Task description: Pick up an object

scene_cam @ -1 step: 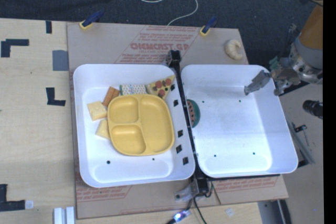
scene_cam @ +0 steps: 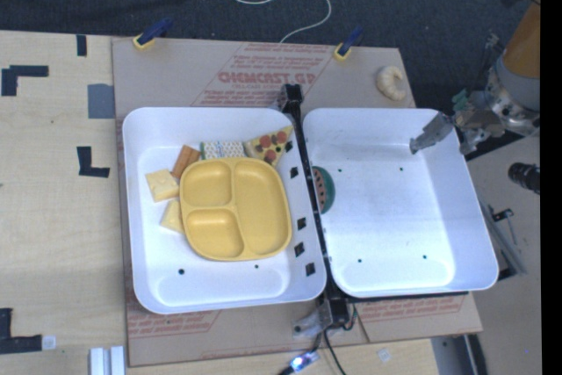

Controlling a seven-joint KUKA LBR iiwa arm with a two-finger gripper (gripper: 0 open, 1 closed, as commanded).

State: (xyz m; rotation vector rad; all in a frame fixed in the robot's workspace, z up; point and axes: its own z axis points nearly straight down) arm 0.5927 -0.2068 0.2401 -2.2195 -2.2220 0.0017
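Note:
A yellow divided plate (scene_cam: 235, 208) lies in the left bin (scene_cam: 149, 277). Around it are small toy foods: a pale cracker (scene_cam: 162, 184), a brown stick (scene_cam: 185, 161), a speckled green-and-white piece (scene_cam: 221, 150) and a pizza slice (scene_cam: 270, 143). A round watermelon-like slice (scene_cam: 325, 189) rests against the left wall of the right bin (scene_cam: 413, 277). My gripper (scene_cam: 435, 136) hangs over the upper right corner of the right bin, far from all of these, and nothing is visible in it.
A beige lump (scene_cam: 392, 82) lies on the cardboard behind the right bin. Two blue-and-yellow clamps (scene_cam: 154, 32) (scene_cam: 349, 41) hold the cardboard's far edge. A white cable (scene_cam: 290, 0) loops across the dark floor beyond.

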